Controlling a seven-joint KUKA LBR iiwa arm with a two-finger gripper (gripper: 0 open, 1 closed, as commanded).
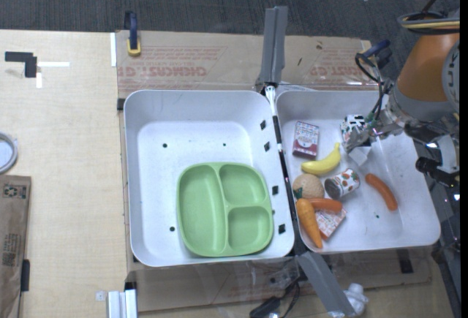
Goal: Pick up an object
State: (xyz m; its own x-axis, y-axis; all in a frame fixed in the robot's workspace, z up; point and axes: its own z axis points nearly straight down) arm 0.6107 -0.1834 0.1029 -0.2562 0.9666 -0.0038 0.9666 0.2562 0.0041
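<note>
Two white bins sit side by side on the bench, and the banana point(322, 161) in the right bin point(409, 232) serves well as a landmark for everything else there. Just above and left of the banana lies a small red and white box point(306, 139). Directly below the banana rests a round tan ball point(308, 185), and just to the banana's lower right lies a small can point(342, 183) on its side. Further below the banana are two carrots: one point(325, 204) lying flat, the other point(308, 223) slanting down along the bin's left wall, with a red packet point(331, 222) beside it. A sausage point(382, 191) lies well to the right of the banana, apart from the cluster.

The gripper point(360, 135) hangs just above and right of the banana's upper tip, at the end of the grey arm point(428, 72) with its orange band (whether its fingers are spread or closed cannot be told, and nothing is seen between them).

Far left of the banana, in the left bin point(146, 185), lies a green divided plate point(225, 209).
</note>
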